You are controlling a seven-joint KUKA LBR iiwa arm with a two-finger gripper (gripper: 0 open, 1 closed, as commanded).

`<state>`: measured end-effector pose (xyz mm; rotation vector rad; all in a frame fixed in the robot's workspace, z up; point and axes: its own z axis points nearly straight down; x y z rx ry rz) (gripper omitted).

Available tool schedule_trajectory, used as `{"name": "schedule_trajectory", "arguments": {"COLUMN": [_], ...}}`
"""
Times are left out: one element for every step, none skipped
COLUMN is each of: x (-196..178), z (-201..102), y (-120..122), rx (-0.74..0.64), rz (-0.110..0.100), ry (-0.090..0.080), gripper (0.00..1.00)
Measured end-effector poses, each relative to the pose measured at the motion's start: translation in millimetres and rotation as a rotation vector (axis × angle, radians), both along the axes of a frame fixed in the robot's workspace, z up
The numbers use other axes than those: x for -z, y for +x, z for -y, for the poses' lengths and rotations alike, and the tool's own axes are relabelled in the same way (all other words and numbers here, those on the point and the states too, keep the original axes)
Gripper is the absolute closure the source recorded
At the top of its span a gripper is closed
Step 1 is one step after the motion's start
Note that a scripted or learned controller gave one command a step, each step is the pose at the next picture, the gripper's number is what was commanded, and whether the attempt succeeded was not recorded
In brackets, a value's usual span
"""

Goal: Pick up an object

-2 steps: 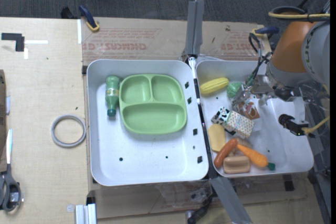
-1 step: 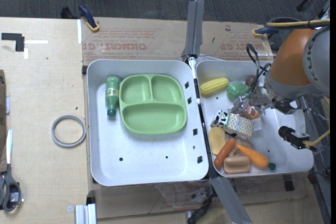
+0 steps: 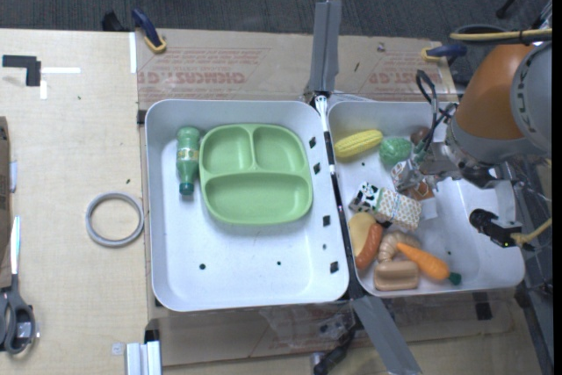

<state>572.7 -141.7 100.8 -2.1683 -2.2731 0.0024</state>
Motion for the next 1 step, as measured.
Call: {"name": "schedule_trajectory", "arguments": {"x": [-118.8], "z": [-70.7], "y": [86.4], "rx": [0.108], "rz": [0.002], "ry": [-0.001], "gripper": [1.00]}}
